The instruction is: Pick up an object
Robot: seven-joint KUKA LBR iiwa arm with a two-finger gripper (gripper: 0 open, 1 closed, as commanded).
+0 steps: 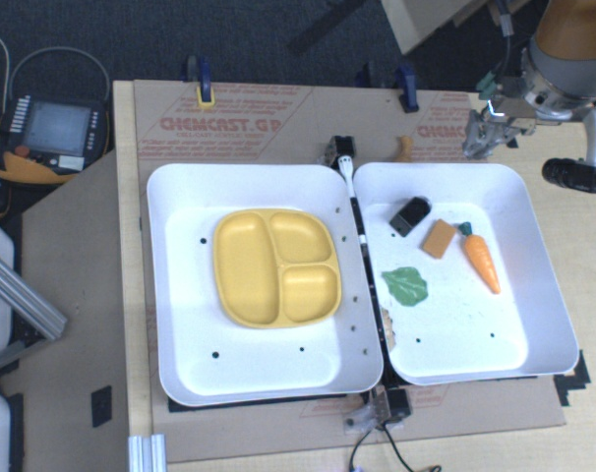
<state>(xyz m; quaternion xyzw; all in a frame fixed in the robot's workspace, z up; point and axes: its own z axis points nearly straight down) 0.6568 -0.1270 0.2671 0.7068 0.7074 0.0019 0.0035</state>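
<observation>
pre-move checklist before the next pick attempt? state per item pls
1. Targets present in right bin: carrot, tan block, black object, green leaf. ok.
2. Targets separated enough for a clean grasp: carrot top sits close to the tan block; leaf lies alone. ok for the leaf, cannot tell for the carrot.
3. Gripper over a target: it hangs beyond the bin's far rim. not ok.
4. Jaws state: cannot tell.
5. Left bin with yellow divided plate out of the arm's path: ok.
</observation>
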